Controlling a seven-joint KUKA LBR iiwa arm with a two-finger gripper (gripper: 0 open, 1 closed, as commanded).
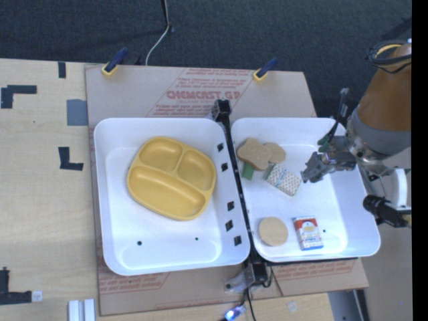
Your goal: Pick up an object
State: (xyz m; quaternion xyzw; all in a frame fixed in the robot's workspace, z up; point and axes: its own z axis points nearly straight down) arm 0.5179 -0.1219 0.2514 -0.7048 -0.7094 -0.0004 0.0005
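claw (313,171): centre-right of frame, over right bin (348,199), finger state cannot be told, nothing seen held | nearest target: patterned packet (283,179) just left | advice: centre above packet, descend straight, avoid toast slice (255,152)

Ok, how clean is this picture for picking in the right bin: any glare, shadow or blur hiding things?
Camera view: light is even and the right bin shows no harsh glare; shadows under the round cracker and red-and-white box are faint. The picture is soft overall, so the box's print is unreadable. The pincer is dark and slightly blurred, its tips hard to separate.
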